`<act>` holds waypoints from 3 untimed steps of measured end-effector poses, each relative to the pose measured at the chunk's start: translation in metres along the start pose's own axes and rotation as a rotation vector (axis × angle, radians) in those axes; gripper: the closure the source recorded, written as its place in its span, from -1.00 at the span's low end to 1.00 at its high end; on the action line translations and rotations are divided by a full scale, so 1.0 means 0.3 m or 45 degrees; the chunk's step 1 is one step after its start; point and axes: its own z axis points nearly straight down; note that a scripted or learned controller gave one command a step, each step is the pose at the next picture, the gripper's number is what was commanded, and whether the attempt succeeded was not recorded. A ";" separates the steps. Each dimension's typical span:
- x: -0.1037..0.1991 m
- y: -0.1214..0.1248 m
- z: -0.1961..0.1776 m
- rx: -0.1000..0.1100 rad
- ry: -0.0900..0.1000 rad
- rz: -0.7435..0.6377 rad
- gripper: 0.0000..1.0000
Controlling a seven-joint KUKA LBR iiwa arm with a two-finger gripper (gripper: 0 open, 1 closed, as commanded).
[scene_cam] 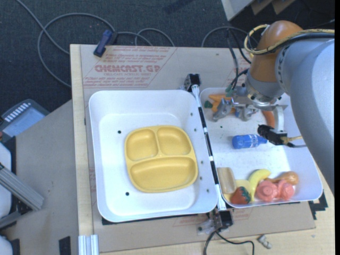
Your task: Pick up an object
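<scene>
My gripper (235, 112) hangs over the far end of the right bin (309, 180), its fingers spread apart with nothing visible between them. Just left of it lies an orange carrot (214, 98) with a green end, close to the left finger. A second orange piece (270, 117) shows to its right, partly under the wrist. A blue bottle (246, 141) lies on its side a little nearer the camera. At the near end sit a banana (258, 177), a strawberry (240, 195), a pink toy (273, 189) and a tan block (226, 179).
The left bin (106, 142) holds a yellow divided plate (159, 158). A clamp (192, 81) stands at the far end of the wall between the bins. The grey arm (308, 78) covers the right bin's far right corner. Cables run across the dark floor behind.
</scene>
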 end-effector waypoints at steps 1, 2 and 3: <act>-0.013 0.002 0.000 0.000 0.008 -0.004 -1.00; -0.163 0.004 -0.001 -0.002 0.013 0.000 -1.00; -0.286 0.009 -0.004 -0.013 0.008 -0.003 -1.00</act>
